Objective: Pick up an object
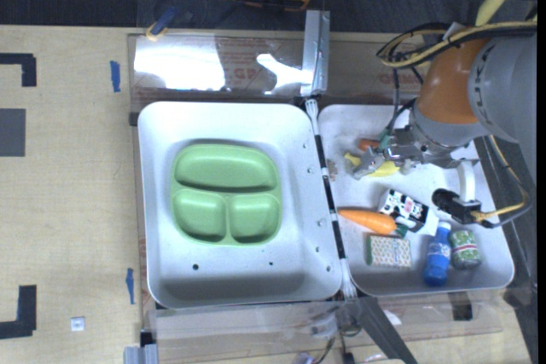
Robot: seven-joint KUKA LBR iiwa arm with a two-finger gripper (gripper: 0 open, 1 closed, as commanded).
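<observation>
So the left bin (162, 183) had a green three-section tray (226, 190) sitting in its middle. Over in the right bin (499, 268) there was a carrot (368, 221) by the divider, a small speckled packet (389, 251) just below it, a black-and-white card (403, 209), a blue bottle (437, 256) and a little green can (465, 249). The gripper (375, 159) was down near the bin's upper left, over some yellow and orange bits (368, 168); honestly couldn't tell if the claw was open or closed.
</observation>
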